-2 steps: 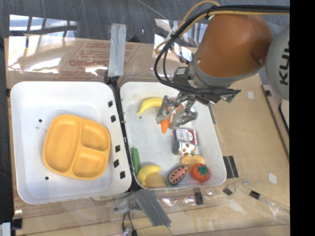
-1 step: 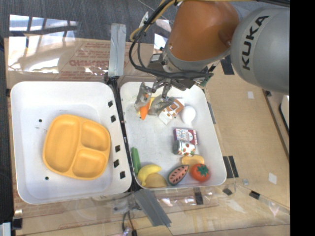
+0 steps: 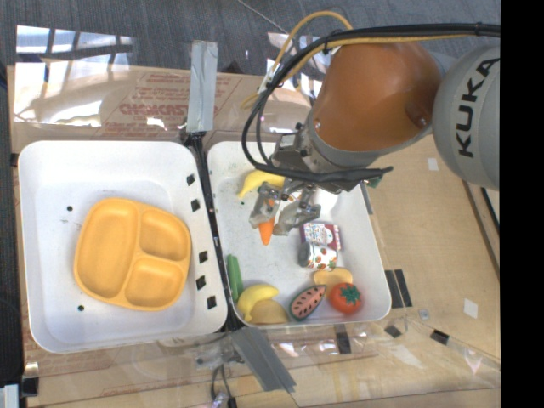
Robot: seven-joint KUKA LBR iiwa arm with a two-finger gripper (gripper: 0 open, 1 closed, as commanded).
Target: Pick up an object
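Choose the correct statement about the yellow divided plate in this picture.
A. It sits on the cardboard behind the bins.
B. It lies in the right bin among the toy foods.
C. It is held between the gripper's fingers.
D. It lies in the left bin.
D: the yellow divided plate lies flat in the left bin, apart from the toy foods in the right bin.

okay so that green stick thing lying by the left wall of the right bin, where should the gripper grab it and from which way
Grip the green stick across its middle, coming straight down. It lies flat and runs lengthwise along the right bin wall, so the jaws should probably close across its narrow width. The wall sits tight on one side and a yellow fruit crowds its lower end.
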